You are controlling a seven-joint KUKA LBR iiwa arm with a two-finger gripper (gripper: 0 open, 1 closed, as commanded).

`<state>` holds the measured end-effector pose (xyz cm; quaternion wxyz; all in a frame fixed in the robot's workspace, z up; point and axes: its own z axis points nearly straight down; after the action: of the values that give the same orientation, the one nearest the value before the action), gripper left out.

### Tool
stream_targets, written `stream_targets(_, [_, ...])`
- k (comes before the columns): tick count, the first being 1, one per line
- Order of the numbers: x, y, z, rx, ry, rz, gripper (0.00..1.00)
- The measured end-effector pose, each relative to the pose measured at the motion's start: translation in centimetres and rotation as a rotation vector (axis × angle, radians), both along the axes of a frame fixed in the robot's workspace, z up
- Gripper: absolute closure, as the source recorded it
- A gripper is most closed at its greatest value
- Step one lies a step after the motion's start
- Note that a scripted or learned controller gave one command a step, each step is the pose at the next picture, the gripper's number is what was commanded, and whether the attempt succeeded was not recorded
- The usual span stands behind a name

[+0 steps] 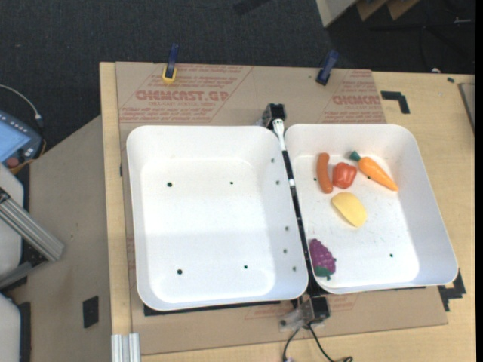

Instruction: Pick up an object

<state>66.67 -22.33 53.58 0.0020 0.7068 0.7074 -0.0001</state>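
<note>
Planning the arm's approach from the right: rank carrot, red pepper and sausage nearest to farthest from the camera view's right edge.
1. carrot, rightmost in the right bin.
2. red pepper, middle, just left of it.
3. sausage, leftmost of the row.

Two white bins hold an orange carrot, a red pepper, an orange-red sausage, a yellow lemon and purple grapes.
</note>
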Motion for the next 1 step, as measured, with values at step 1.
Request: stream_targets(1, [0.0, 0.0, 0.0, 0.0, 0.0, 0.0, 1.0])
